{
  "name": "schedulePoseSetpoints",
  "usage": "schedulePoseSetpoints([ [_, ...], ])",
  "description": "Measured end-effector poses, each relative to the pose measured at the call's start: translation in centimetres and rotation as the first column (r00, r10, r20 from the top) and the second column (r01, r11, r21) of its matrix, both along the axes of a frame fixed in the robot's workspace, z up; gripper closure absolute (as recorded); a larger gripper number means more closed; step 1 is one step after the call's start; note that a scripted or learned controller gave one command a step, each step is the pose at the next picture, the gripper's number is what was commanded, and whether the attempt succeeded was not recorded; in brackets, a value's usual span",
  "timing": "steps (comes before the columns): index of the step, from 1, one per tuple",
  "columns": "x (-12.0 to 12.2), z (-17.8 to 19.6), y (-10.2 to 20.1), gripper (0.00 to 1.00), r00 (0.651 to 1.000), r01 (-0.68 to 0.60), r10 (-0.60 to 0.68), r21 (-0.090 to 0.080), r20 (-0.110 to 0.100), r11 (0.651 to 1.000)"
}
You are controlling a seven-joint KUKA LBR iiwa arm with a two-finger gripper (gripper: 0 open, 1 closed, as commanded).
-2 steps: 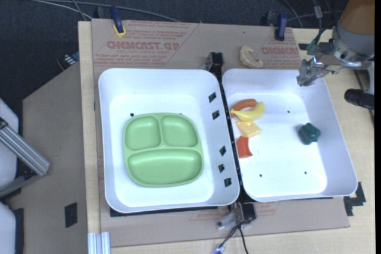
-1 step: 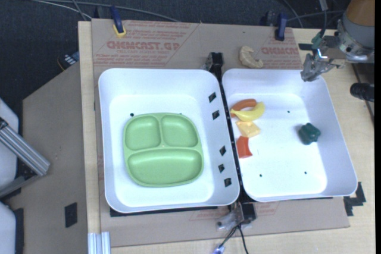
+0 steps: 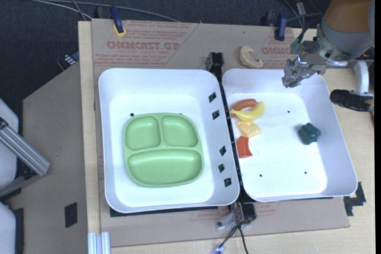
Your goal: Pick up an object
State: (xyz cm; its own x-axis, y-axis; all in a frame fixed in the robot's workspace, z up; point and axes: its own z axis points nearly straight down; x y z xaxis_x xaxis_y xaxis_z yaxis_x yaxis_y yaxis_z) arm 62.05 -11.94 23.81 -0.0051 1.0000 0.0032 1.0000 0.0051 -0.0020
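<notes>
Bench edge nearest the camera: a cable and a small metal clamp (image 3: 235, 224) at the seam between the two bins.

Left bin (image 3: 113, 187): a green divided tray (image 3: 163, 149) lies flat in it, three compartments, the large one nearest, the two small ones behind.

Right bin (image 3: 333, 178): a small red piece (image 3: 244, 146) close to the left wall. Just behind it, a pale yellow block (image 3: 250, 128), touching or nearly touching a yellow banana-shaped piece (image 3: 250, 111). An orange-red curved piece (image 3: 243, 104) lies against the banana's far side. Well apart, toward the right wall, a dark green lump (image 3: 309, 133) sits alone.

Far rim of the right bin: the gripper (image 3: 294, 78) hangs over the back right corner, pointing down. Whether its fingers are spread or closed, cannot tell at this size. Nothing visible between them. All objects rest on the bin floor, apart from the gripper.

Beyond the bins, on the cardboard: a beige curved object (image 3: 250, 57), and blue clamps (image 3: 118, 24) at the far edge.
</notes>
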Motion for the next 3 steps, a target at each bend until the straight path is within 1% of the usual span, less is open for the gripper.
schedulePoseSetpoints([
  [1, -2.4, -1.1, 4.7, 1.00, 1.000, 0.001, -0.001, -0.001, -0.003, 1.000],
  [2, -4.5, -0.4, 9.0, 1.00, 1.000, 0.001, -0.001, 0.000, -0.001, 1.000],
  [3, -6.7, 0.2, 14.8, 1.00, 1.000, -0.001, 0.001, 0.000, -0.001, 1.000],
])
